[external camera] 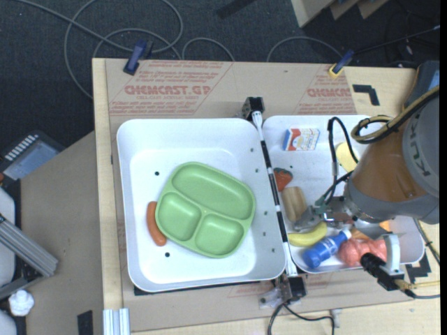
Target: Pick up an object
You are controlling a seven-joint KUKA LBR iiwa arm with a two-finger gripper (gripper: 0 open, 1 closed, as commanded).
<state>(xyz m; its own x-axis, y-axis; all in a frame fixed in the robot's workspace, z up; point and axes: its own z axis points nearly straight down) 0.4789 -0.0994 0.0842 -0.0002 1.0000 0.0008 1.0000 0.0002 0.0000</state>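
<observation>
A grey arm with an orange band reaches in from the right of the frame and hangs low over the right-hand bin (pixel 318 125), its claw (pixel 323 215) down among the clutter at the bin's lower centre. Whether the claw is released or clenched cannot be told from here; the wrist and cabling hide its tips, and nothing can be seen lifted clear of the bin.

Candidates for the pick lie all around it. A banana (pixel 305 236) rests just below and left of the claw, touching or nearly touching a blue bottle (pixel 324 250) that lies on its side toward the bin's lower edge. A tan wooden block (pixel 294 202) sits just left of the claw, with a small red-orange piece (pixel 282 179) above it near the divider. A pink-orange soft item (pixel 363 250) lies at lower right, and a small red-and-white carton (pixel 301 139) sits well apart at the bin's upper left.

In the left bin (pixel 133 187), a green divided plate (pixel 203 209) lies at centre with an orange carrot-like toy (pixel 155 223) beside its left rim.

By the look of it, the approach is made and the descent is at or near its bottom; a secure grasp and the lift remain to be shown.
</observation>
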